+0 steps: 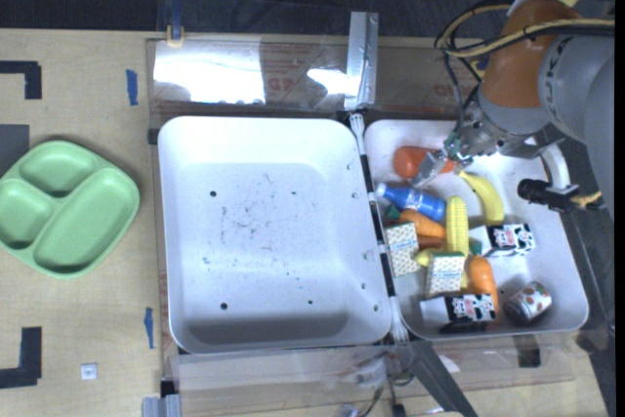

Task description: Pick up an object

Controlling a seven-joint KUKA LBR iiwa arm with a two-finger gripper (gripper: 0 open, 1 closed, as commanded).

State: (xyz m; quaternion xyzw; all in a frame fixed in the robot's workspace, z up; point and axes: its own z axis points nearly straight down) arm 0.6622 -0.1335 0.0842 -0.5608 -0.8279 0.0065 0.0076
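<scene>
The grey arm [576,83] with its orange band enters from about 2 o'clock and slants down into the right bin [566,308], one of two shallow white bins side by side on the wooden worktop [78,63]. Its gripper [444,161] sits low at the bin's 11 o'clock corner, touching or just over an orange piece [410,158]; whether it is open or closed on anything I cannot tell (the tip is small and blurred).

The pickable objects crowd the right bin. A blue bottle [412,201] lies just beside the orange piece at its 6 o'clock. A corn cob [456,224] stands roughly at the bin's middle, with a yellow banana [484,194] at its 1 o'clock. A carrot [479,272] lies toward 6 o'clock, and a black-and-white carton [510,238] toward 3 o'clock.

The left bin [195,151] is scuffed. Well apart, at the view's 9 o'clock, a green divided tray [63,206] rests on the worktop.
</scene>
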